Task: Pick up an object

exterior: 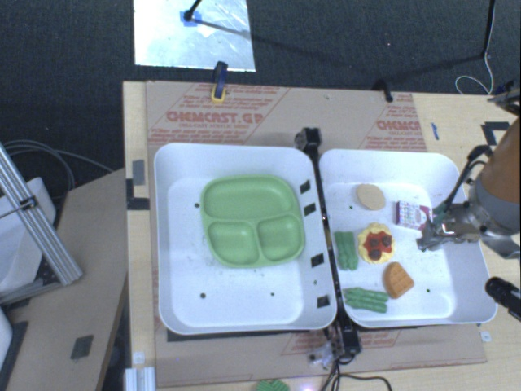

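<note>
In the right bin (440,173) lie several toy foods: a round tan cookie (370,196), a purple-and-white packet (412,213), a pizza slice with red dots (376,243), a green pickle-like piece (347,249), an orange bread piece (398,279) and green beans (365,299). My gripper (429,239) reaches in from the right and hangs low over the bin floor, just below the packet and right of the pizza. Nothing shows between its fingers.
The left bin (175,243) holds a green divided tray (249,221). A black divider with clips (320,226) runs between the bins. The arm's grey body (496,194) covers the right bin's right rim. A yellow clamp (218,92) sits at the bench's far edge.
</note>
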Motion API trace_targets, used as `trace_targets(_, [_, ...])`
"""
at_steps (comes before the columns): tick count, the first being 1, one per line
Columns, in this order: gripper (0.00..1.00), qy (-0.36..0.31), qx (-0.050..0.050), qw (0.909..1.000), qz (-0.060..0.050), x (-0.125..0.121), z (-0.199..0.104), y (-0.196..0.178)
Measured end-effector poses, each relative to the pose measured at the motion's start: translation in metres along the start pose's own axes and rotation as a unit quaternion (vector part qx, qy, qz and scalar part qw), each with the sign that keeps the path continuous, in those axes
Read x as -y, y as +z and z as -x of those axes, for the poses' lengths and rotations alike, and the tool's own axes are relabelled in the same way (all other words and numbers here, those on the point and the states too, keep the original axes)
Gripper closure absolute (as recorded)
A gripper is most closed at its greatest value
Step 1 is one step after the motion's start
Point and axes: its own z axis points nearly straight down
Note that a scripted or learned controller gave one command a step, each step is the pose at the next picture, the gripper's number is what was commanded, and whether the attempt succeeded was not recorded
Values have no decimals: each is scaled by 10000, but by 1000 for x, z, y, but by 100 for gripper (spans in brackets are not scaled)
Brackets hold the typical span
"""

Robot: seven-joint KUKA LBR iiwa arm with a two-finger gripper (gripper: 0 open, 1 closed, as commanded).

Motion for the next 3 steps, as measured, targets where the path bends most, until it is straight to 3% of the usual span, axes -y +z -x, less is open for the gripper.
trace_targets(1, [100, -124, -58, 9999, -13, -1, -75, 2])
trace_targets(3, [100, -118, -55, 9999, -29, 2, -192, 29])
